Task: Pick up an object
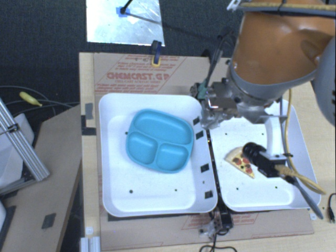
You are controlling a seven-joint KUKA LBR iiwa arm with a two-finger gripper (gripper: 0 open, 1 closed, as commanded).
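Pizza slice (240, 160): a small toy wedge lying flat in the right bin (252, 201), near the middle of its floor, tip pointing toward the wall shared with the other bin.
Blue plate (159, 139): a divided plate with three compartments, lying flat in the middle of the left bin (111, 156), turned at a slight angle and touching none of the walls.
Hand (209, 117): over the far end of the wall where the two bins meet, well apart from the pizza slice and just beyond the plate's far right corner. It cannot be told whether it is open or closed, and nothing can be seen in its grip.
Arm (278, 35): grey with an orange band, reaching in from the right above the right bin's far half.
Cardboard sheet (142, 72): red-lettered, lying under both bins.
Worktop (317, 146): pale, showing beside the right bin.
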